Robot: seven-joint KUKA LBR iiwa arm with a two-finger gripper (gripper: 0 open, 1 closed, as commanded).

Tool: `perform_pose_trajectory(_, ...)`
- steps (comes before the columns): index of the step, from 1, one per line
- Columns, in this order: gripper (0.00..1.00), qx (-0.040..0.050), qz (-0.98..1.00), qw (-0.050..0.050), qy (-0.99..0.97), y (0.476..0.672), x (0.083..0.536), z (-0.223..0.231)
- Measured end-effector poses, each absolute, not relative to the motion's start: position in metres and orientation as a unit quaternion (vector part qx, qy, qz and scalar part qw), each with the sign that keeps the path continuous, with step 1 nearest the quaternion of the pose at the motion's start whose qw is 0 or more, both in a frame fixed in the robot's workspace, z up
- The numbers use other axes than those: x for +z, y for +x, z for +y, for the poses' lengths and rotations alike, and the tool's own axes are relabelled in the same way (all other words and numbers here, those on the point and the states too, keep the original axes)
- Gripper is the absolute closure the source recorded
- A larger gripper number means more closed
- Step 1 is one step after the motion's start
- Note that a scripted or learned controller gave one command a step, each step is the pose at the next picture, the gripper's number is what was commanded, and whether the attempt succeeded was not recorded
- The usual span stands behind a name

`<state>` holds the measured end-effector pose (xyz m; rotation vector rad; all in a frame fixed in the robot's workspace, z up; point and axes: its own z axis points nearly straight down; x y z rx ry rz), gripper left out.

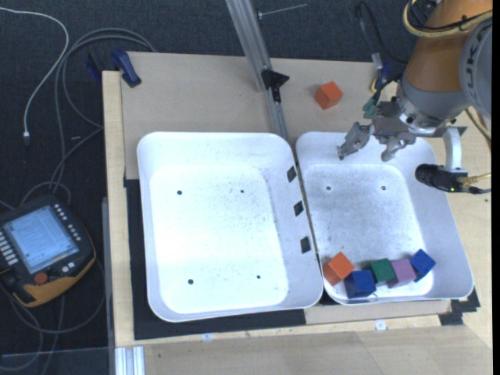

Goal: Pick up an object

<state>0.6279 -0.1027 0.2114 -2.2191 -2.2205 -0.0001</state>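
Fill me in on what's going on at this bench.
A grey and orange arm is working over the right bin, and its gripper hangs open above the far end with nothing between the fingers. The blocks it could pick sit bunched at the near edge: an orange block, two blue blocks, a green block and a purple block. Another orange cube lies on the bench beyond the bins.

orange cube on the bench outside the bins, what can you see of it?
The orange cube is a small, plain, matte block, solid orange, with its top face lighter than its sides. It sits flat on the bare bench behind the right bin, turned slightly askew to the bench edge. Nothing touches it; the end effector hangs apart from it, over the bin's far rim.
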Motion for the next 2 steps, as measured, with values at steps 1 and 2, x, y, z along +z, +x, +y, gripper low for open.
perform_pose_trajectory(1,1.0,-0.0013,-0.708,0.0,-0.706,0.6288,0.223,-0.102)
perform_pose_trajectory(2,0.0,-0.0009,-0.708,0.001,-0.706,0.6286,0.2223,-0.1021)
